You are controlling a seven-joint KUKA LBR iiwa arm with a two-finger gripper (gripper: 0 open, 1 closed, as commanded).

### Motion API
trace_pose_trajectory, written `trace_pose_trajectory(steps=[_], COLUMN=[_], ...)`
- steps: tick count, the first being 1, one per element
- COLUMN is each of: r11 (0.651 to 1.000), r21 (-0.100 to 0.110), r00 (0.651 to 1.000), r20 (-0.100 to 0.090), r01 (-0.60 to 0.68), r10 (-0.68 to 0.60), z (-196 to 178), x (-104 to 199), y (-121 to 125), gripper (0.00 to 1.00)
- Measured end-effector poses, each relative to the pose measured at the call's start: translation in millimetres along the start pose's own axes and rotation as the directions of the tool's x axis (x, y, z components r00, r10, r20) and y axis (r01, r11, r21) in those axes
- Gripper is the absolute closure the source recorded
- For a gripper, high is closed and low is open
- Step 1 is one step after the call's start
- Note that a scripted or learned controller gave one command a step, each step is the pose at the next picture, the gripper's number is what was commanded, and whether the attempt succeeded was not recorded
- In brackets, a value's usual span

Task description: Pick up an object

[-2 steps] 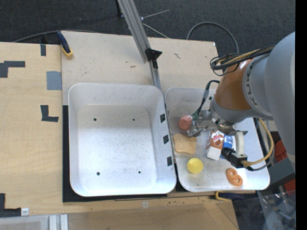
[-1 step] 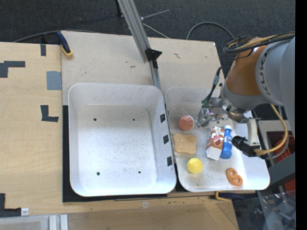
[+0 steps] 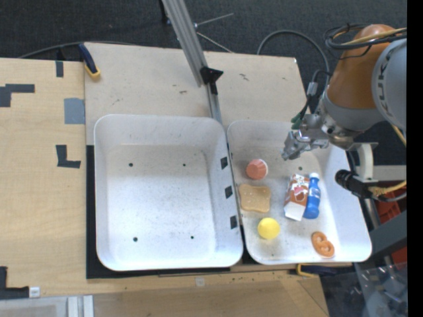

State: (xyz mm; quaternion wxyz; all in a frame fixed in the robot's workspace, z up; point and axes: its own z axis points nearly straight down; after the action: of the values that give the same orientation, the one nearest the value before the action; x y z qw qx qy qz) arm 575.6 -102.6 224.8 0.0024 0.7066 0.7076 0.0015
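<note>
The gripper hangs over the far part of the right bin, with nothing visible between its fingers; whether they are spread or pressed together, I cannot tell. Below it lie a red ball, a toast slice, a yellow ball, a small carton, a blue bottle and, near the front right corner, an orange pretzel. The left bin sits just beside it.

A pale wooden bench carries a beige board toward its far edge, with two shallow white bins side by side on it: the left bin beside the right bin near the bench's right edge.
</note>
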Motion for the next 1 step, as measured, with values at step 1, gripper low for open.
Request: trace_pose_trajectory(steps=[1], r11=[1.000], r21=[0.003], r00=[1.000], r20=[-0.001], r01=[0.000], r10=[0.000], z=[-31.9], x=[0.2], y=[1.0], gripper=[1.00])
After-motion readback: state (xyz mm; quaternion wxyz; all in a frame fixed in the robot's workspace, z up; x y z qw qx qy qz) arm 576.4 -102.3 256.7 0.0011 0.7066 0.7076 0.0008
